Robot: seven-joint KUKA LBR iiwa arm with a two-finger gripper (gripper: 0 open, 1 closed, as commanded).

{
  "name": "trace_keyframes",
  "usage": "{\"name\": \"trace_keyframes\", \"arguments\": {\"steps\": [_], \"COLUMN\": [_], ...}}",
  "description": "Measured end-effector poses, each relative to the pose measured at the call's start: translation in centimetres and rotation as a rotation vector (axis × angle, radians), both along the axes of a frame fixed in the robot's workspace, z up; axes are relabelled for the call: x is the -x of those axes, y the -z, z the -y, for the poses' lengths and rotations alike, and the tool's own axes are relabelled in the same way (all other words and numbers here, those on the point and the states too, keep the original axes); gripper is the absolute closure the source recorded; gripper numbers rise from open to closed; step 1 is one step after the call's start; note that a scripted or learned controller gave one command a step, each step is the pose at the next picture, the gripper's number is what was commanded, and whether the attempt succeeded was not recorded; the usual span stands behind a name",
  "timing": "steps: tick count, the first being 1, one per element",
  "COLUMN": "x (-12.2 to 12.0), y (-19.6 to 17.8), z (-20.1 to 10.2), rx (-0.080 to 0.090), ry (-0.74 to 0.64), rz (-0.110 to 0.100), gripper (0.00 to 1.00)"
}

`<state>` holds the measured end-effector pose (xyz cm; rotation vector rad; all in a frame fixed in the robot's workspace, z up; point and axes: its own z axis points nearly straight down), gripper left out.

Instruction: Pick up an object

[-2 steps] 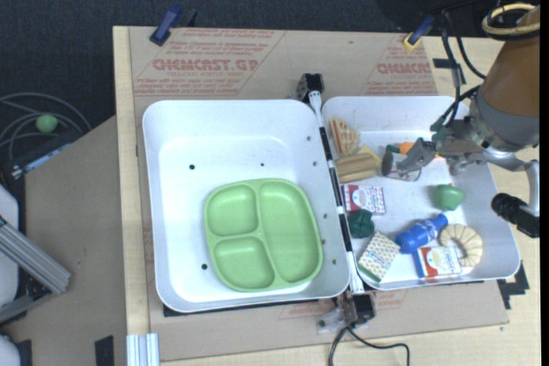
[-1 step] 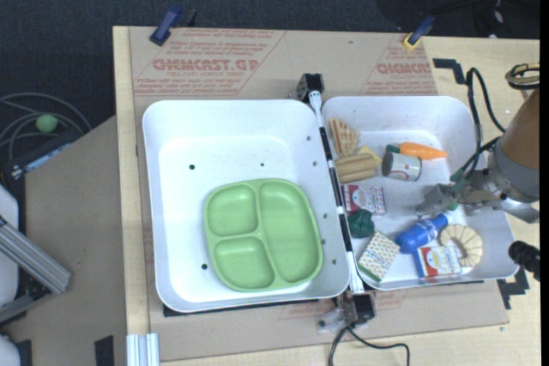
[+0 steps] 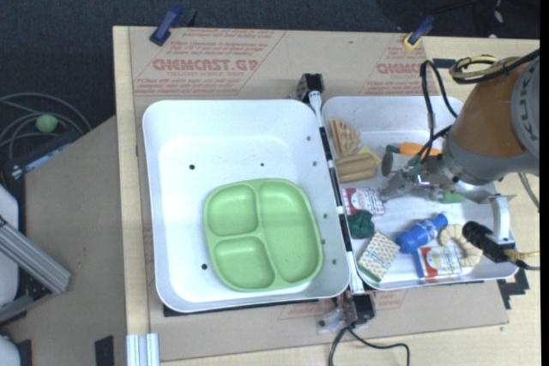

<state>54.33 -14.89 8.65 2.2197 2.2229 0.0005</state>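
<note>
My gripper [image 3: 397, 183] hangs low over the middle of the right bin [image 3: 403, 105], at the end of the grey arm with the orange band [image 3: 487, 111]. Just left of it lie a tan block [image 3: 357, 165] and a red-and-white packet [image 3: 365, 201]. An orange carrot-like piece [image 3: 413, 148] sits right behind it. A blue bottle [image 3: 421, 233] lies in front of it, toward the bin's near edge. I see nothing held in the gripper.
The left bin [image 3: 171, 184] holds a green divided plate [image 3: 260, 233]. The right bin also has a waffle piece [image 3: 342, 133], a dark green item [image 3: 361, 224], a cracker packet [image 3: 378, 255] and a printed packet [image 3: 441, 261]. A black cable [image 3: 433, 90] loops over the arm.
</note>
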Motion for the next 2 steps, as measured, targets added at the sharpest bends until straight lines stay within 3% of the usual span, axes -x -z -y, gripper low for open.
{"name": "trace_keyframes", "arguments": {"steps": [1, 2], "x": [-9.8, -12.1], "y": [0.2, 0.3], "z": [1.7, -2.6], "rx": [-0.001, -0.001], "ry": [0.001, 0.003], "rz": [0.000, -0.010], "gripper": [0.00, 0.00]}}
